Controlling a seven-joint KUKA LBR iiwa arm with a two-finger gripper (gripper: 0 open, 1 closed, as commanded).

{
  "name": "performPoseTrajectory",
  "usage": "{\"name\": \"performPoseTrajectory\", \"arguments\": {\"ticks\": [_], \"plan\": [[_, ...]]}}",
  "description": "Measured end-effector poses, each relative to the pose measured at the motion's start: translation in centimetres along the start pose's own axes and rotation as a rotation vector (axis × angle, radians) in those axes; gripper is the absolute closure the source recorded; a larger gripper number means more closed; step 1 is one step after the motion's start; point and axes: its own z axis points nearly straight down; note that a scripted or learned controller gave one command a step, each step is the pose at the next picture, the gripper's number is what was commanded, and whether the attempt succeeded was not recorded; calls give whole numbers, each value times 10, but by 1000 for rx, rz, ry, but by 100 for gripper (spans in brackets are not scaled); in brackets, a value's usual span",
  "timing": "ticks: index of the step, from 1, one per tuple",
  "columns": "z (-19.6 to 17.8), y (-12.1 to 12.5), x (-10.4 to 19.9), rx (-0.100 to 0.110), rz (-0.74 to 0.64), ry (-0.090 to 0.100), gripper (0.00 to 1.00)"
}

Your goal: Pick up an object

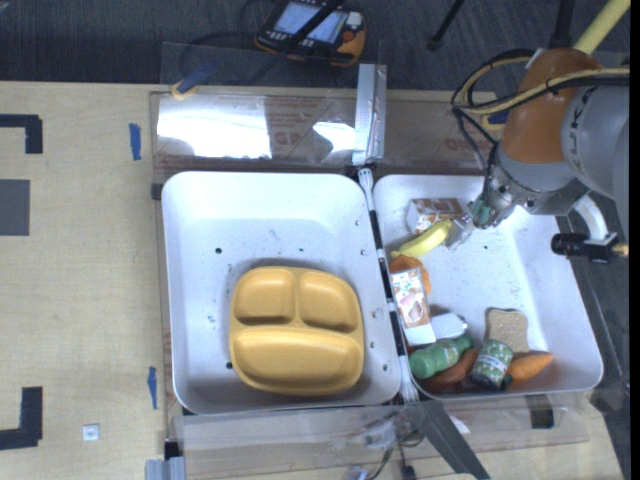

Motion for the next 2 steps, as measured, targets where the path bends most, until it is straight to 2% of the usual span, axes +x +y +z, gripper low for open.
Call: {"name": "performPoseTrajectory", "arguments": {"ticks": [1,2], "plan": [[-127,-3,75,-64,153,-19,100],[-141,-19,112,-63,375,-9,100]]}}
